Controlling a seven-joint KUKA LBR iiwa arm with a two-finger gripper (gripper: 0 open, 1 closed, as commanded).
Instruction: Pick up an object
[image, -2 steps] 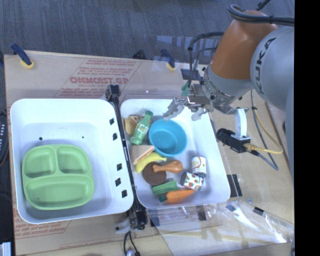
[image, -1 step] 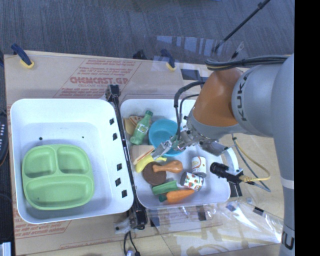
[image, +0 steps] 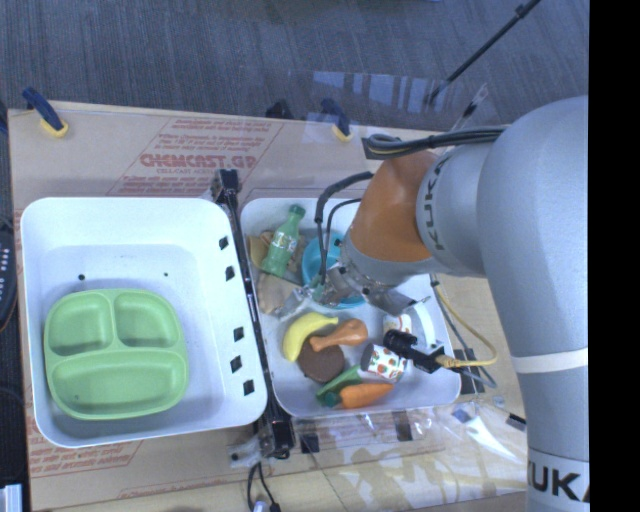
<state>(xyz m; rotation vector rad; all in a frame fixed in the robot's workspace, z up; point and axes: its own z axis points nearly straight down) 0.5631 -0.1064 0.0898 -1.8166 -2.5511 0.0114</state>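
We see two white bins side by side on a brown board (image: 120, 165) with red writing on it. The left bin (image: 60, 225) holds a green plate (image: 115, 352) that has three parts. A row of black clips (image: 236, 300) sits where the two bins meet. Blue clamps (image: 45, 112) grip the far edge of the board. A thin black rod (image: 490, 42) slants across the grey floor (image: 200, 50) behind.
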